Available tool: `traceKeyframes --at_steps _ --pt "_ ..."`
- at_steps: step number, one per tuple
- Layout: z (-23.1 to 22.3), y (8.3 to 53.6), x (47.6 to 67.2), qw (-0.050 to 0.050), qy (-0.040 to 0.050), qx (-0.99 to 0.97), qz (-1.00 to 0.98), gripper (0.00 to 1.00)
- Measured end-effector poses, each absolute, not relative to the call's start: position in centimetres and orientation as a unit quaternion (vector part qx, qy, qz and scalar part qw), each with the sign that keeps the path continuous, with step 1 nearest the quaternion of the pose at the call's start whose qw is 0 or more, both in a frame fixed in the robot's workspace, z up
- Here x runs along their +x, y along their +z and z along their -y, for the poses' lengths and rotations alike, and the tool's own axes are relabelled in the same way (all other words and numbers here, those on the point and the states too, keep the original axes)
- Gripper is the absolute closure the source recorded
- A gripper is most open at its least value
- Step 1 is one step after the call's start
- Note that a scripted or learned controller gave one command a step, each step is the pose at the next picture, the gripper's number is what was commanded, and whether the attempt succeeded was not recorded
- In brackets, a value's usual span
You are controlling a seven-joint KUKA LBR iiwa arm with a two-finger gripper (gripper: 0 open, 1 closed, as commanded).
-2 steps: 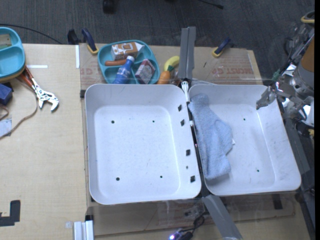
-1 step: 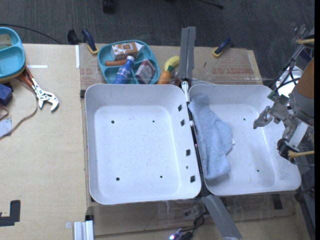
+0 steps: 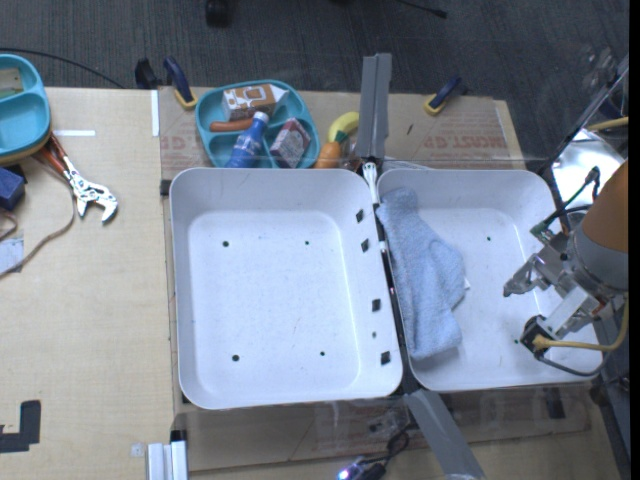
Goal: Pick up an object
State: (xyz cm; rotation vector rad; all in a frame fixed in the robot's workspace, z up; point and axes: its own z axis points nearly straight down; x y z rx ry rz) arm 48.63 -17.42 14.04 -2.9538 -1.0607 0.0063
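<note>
Bench carries two white bins; grey cloth lies in the right bin. Gripper sits apart from it, spread and empty. Pick not yet done.

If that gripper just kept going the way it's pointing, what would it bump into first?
The gripper seems to point down and leftward, so it would likely meet the bare floor of the right bin first. The grey cloth lies further left. Depth is hard to judge here.

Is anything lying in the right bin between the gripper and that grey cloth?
Nothing visible. The gripper sits at the right side of the right bin, and bare white floor lies between it and the grey cloth on the left side.
</note>
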Motion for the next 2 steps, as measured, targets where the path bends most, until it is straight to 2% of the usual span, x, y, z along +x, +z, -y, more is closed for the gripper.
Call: traceKeyframes --at_steps 1,2 --pt "21.95 23.68 48.20 0.000 0.0016 -0.951 0.308 0.00" --pt "21.94 24.44 48.23 0.001 0.0039 -0.951 0.310 1.00"
